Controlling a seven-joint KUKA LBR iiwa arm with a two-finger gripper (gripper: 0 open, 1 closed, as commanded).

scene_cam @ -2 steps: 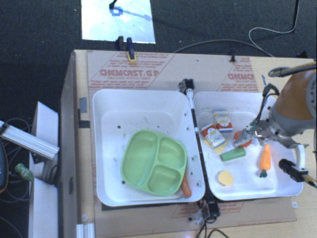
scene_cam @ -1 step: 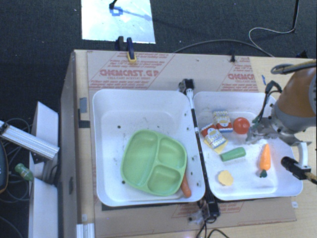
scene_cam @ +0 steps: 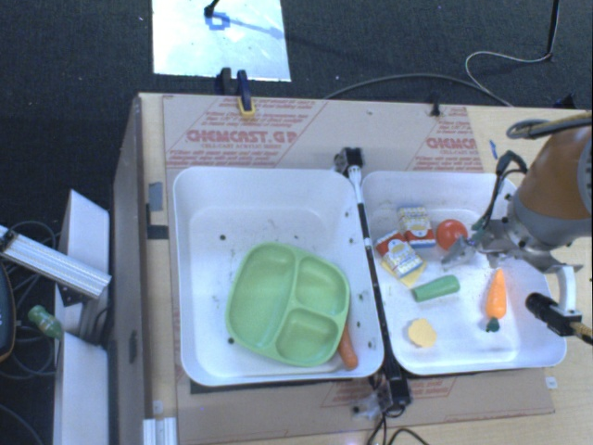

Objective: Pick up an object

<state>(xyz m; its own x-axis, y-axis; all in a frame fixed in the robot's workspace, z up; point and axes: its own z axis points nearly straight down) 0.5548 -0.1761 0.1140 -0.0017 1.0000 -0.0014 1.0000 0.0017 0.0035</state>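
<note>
Nearest us lies the yellow disc [scene_cam: 422, 333]; we should descend squarely on the carrot [scene_cam: 497, 296] at the gripper's [scene_cam: 466, 248] four o'clock; its opening we cannot tell.

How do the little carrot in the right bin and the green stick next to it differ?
The carrot is orange with a dark green tip at its lower end; the green stick is one plain green. The carrot tapers and lies nearly up-and-down in the picture; the green stick is an even cylinder lying almost crosswise. Both are small toy-like pieces resting on the floor of the right bin.
</note>
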